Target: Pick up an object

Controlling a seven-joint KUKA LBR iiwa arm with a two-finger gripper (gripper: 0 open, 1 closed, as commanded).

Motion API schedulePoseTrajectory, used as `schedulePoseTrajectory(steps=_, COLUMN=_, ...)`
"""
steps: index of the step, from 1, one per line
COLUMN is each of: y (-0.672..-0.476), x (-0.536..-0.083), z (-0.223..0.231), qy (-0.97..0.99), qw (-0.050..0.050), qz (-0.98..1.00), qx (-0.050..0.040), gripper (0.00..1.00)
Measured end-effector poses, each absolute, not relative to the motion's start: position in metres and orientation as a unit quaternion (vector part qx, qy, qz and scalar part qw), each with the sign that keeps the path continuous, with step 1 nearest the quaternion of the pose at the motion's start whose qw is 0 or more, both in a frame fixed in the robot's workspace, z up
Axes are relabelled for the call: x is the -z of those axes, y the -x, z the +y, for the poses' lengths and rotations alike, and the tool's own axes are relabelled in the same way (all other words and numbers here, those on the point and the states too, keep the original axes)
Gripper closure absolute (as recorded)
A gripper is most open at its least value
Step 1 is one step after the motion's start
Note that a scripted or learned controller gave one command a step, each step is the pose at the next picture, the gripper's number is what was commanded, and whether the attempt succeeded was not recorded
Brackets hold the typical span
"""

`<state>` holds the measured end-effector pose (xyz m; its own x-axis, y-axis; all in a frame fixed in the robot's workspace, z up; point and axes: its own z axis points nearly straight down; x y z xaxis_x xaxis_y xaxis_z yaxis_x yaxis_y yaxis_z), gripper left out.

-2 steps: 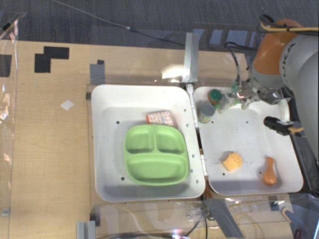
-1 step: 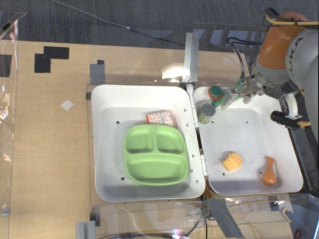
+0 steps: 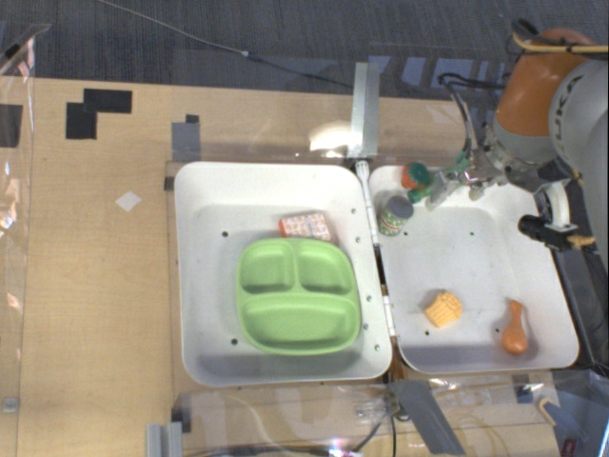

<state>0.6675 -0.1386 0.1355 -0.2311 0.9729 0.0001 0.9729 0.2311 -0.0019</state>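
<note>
The right bin [image 3: 476,284] is the landmark. Its middle floor lies bare, with open room between the things along its edges. Near its front edge sits a yellow, ridged block [image 3: 442,308], and to that block's right, close to the front right corner, an orange gourd-shaped piece [image 3: 514,328] with a narrow neck pointing away from the front rim. A small can [image 3: 391,213] with a grey lid and green label stands upright against the bin's left wall, near the far corner. Just beyond it, at the far rim, lies a green and orange item [image 3: 415,175]. The gripper [image 3: 447,187] hangs over that far rim, just right of the green and orange item; whether the jaws are released or clenched cannot be told. The left bin [image 3: 190,284] holds a green divided tray [image 3: 299,295] and a small red-patterned packet [image 3: 305,226] touching the tray's far edge.
</note>
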Motion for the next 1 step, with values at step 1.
schedulePoseTrajectory(steps=1, y=-0.6671, x=-0.1213, z=-0.1327, qy=0.652, qw=-0.002, qz=-0.758, qx=0.0009, gripper=0.0)
